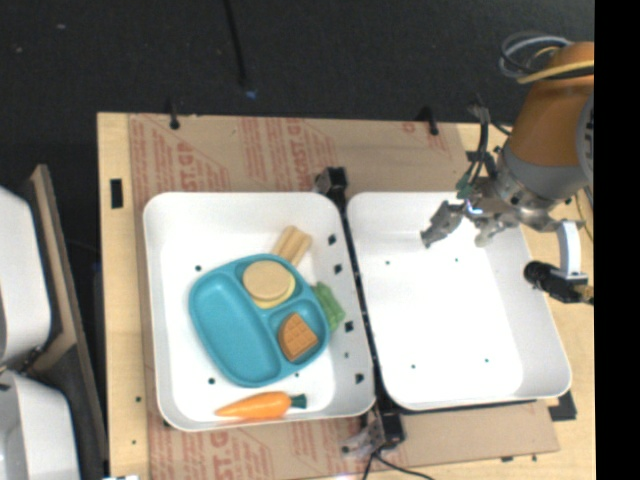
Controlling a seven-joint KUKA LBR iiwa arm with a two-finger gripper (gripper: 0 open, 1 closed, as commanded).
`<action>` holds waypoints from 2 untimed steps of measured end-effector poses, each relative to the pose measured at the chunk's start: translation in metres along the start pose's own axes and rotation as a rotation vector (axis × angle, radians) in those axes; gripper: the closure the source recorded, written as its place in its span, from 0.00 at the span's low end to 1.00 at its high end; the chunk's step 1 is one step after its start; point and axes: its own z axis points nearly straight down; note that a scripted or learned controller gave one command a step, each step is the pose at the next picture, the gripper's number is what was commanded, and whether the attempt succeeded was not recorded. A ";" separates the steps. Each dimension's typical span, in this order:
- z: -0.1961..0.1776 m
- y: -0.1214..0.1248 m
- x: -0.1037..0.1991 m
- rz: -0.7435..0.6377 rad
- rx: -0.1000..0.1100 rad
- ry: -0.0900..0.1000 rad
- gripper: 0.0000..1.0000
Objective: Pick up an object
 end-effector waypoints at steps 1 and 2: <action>0.042 0.001 0.002 0.000 -0.001 0.000 0.00; 0.092 0.007 0.009 0.000 -0.001 0.000 0.00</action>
